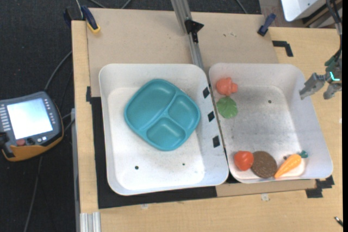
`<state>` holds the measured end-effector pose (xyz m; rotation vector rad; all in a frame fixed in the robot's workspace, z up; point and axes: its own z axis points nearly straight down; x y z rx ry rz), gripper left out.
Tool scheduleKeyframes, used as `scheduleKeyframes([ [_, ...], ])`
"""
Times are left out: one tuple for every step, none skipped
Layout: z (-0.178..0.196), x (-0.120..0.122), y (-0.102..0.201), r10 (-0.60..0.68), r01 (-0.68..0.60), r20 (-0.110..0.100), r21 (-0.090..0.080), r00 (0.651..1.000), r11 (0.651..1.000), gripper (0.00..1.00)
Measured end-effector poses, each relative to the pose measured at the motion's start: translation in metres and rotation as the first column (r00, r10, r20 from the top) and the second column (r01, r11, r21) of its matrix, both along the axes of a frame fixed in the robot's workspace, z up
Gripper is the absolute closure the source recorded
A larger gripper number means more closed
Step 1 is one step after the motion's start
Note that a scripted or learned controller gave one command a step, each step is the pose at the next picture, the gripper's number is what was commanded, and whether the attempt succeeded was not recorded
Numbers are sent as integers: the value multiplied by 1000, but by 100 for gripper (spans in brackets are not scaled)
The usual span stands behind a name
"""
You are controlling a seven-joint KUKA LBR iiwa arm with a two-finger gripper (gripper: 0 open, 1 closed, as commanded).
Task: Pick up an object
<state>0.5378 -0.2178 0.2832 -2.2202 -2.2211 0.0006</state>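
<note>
White plastic makes up the two shallow bins that sit side by side on the tan bench (141, 30). In the camera view, the left bin (117, 171) holds a teal divided plate (162, 114), lying flat near its middle. The right bin (283, 76) carries the small things that could be picked: an orange-red toy (225, 86) and a green ball-like piece (227, 108) close together against the left wall, then along the near edge a red tomato-like piece (243, 160) touching a brown disc (263, 163), with a small carrot (290, 164) just beside the disc at the near right corner.

The gripper (322, 85) sits at the far right edge of the view, just outside the right bin's right wall and well apart from every one of those pieces. It is small and partly cut off there, so whether it is wide or narrow cannot be told; nothing can be seen held in it.

As for progress, the task looks hardly begun: all the pieces lie on the bin floor and none is lifted. What is left is, by my reading, the whole job, which means choosing a piece, coming in over the bin, descending, closing on it and raising it clear
</note>
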Motion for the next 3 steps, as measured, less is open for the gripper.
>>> scheduleKeyframes([
  [1, 0, 0, 0, 0, 1, 0, 1000, 1000, 0],
  [-61, 5, 0, 0, 0, -5, 2, 1000, 1000, 0],
  [-120, -4, 0, -1, 1, -5, 3, 1000, 1000, 0],
])
